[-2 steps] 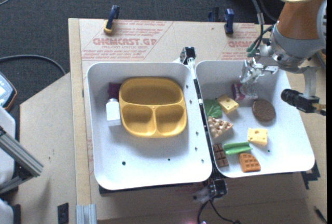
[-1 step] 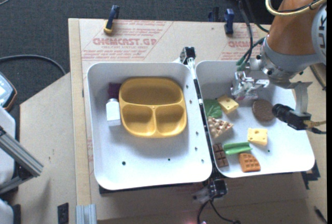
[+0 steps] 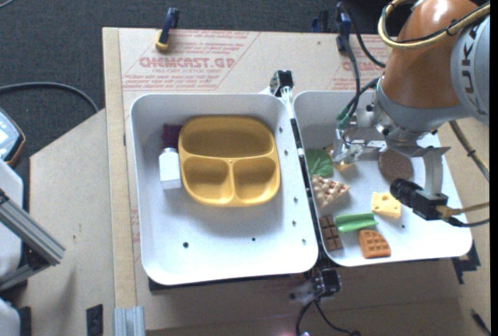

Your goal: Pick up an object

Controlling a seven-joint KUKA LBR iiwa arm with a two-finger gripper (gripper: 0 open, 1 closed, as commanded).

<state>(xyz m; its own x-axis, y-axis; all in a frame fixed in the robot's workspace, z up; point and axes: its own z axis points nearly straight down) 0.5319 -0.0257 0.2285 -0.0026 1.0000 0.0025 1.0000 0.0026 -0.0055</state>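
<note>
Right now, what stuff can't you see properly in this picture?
- The hand: too small and cluttered in the camera view to tell whether it is open or shut.
- The right bin: the arm covers its far right part.
- The brown disc: partly behind the arm.
- The dark thing in the left bin: mostly hidden by the yellow plate and white bottle.
</note>
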